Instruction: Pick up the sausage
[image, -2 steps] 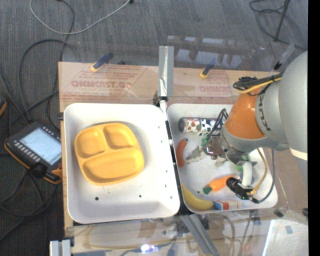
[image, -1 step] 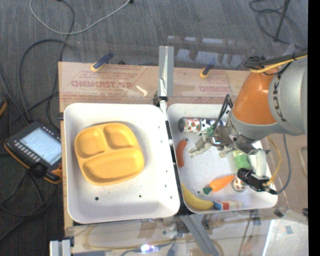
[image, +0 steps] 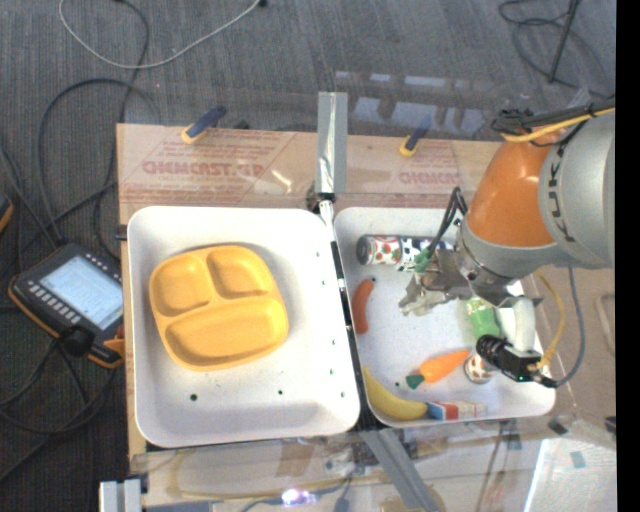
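The sausage (image: 361, 304) is a small red-orange link lying upright along the left wall of the right bin (image: 395, 222). My gripper (image: 422, 294) hangs over the middle of that bin, about a hand's width to the right of the sausage and apart from it. Its metal fingers point down and to the left, with nothing visible between them. The grey and orange arm comes in from the right above it.
The right bin also holds a patterned can (image: 393, 250) at the back, a carrot (image: 440, 367), a banana (image: 396, 399), a green item (image: 481, 320) and a small tube (image: 455, 409). A yellow divided plate (image: 218, 304) sits in the left bin (image: 160, 400).
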